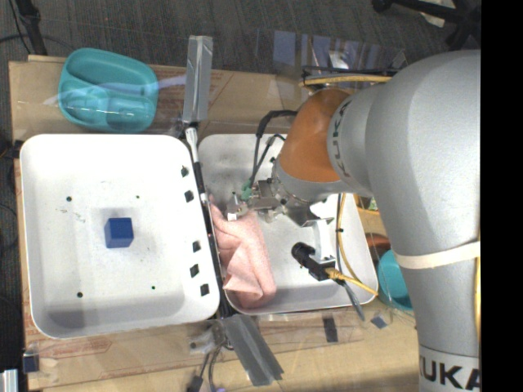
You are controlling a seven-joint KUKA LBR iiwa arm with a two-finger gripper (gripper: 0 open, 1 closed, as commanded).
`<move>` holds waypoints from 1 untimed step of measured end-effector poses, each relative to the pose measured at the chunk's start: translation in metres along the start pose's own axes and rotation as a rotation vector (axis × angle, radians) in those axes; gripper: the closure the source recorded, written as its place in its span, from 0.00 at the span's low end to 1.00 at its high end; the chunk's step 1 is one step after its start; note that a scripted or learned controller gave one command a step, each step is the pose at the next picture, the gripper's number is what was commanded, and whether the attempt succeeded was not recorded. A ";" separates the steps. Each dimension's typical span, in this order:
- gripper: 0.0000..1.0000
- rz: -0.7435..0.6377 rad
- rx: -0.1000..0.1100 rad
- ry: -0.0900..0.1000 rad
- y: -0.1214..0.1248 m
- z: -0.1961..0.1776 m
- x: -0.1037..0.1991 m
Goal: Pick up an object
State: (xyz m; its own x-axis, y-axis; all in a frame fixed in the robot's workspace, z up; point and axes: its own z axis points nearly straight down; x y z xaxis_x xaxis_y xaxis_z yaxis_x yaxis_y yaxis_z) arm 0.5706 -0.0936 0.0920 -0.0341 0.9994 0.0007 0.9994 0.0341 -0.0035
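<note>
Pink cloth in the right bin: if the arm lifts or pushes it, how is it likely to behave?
The pink cloth lies crumpled in soft folds against the right bin's left wall, so it is probably floppy: lifted at one spot, it would likely drape and hang rather than keep its shape. Pushed, it would likely bunch up, not slide or roll. It looks light and unbreakable.

The bins (49,219) look like smooth, matt white plastic. A soft pink cloth (249,260) lies rumpled. The blue cube (119,232) seems matt; the arm's (425,153) grey shell is smooth, faintly glossy. The desk (33,80) looks wooden.
</note>
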 end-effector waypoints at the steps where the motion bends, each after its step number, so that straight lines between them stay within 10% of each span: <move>1: 1.00 -0.005 0.000 0.000 0.001 -0.010 0.000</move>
State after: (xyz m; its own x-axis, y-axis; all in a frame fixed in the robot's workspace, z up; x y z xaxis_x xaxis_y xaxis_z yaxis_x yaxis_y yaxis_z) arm 0.5713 -0.0935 0.1024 -0.0390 0.9992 0.0003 0.9992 0.0390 -0.0037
